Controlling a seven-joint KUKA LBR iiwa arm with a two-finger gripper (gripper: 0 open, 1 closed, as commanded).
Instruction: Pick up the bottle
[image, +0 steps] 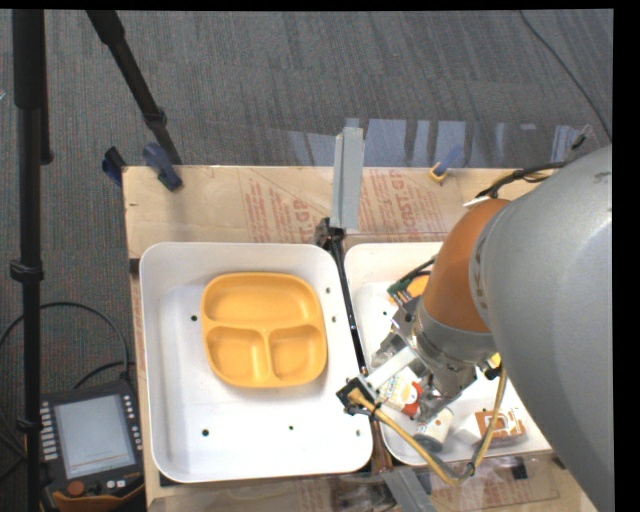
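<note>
Where the floor shows at the far left, a dark stand runs up the edge and a grey pendant with a pale screen lies near the bottom corner. Next comes the bench, its brown top printed with red lettering, a blue clamp at its back left corner. On it sits the left bin, and in that bin a yellow plate with three compartments lies flat, toward the bin's back half. A grey upright post stands at the back between the two bins, and a thin black divider runs forward from it along the seam.

Right of the seam is the right bin, much of it covered by the arm, whose grey body and orange band reach in from the right. The gripper hangs low over the bin's front left part, close to the seam. Its parts blur together with cables, so I cannot tell how it stands or whether it holds anything. Just below it lies what seems to be the bottle, a small white one on its side on the bin floor, near the front wall. Beside that, further right, rests a small brown and white item.
</note>
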